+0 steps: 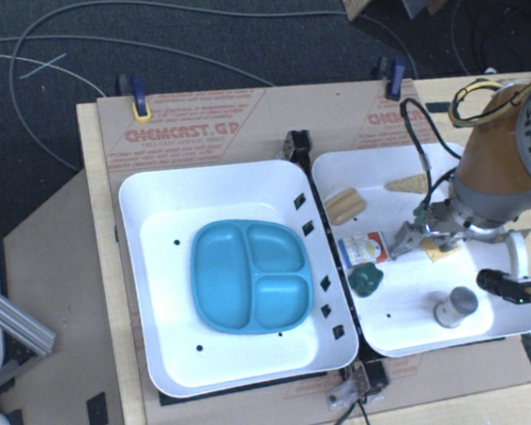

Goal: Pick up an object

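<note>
Gripper (pixel 410 237) hung low in the right bin (pixel 406 334); whether it was clamped on anything I couldn't tell. Just beside it lay a dark green, rounded object (pixel 366 278).

The arm (pixel 509 148) is running off the picture's edge at three o'clock, so its upper part is cut away. It is covering part of the right bin (pixel 406 334) and most of a small yellow thing (pixel 436 249), whose kind I cannot tell. The claw (pixel 417 235) is showing as a grey blur; whether its tips are touching anything is unclear. The print on the small card (pixel 361 247) is too small to read.
</note>
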Action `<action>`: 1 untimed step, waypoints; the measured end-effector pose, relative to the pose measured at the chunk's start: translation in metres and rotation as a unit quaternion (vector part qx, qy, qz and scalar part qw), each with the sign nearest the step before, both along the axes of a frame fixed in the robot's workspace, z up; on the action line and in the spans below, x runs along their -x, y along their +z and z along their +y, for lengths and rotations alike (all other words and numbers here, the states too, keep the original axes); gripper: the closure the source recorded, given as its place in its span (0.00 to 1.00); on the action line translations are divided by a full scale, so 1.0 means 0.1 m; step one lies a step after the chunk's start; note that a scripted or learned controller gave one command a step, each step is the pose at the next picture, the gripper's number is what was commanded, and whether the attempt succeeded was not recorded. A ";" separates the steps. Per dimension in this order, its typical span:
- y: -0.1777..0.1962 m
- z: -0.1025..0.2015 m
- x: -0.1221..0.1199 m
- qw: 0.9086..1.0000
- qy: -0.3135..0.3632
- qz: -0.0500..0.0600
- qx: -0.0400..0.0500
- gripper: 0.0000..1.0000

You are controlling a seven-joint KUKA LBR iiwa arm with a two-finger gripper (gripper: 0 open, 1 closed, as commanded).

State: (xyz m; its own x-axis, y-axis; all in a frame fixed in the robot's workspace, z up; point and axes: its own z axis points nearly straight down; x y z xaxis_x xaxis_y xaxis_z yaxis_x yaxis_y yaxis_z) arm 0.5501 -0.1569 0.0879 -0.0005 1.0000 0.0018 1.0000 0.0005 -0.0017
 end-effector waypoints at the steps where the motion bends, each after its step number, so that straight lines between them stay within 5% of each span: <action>1: 0.13 0.00 -0.01 1.000 0.000 -0.002 0.000 1.00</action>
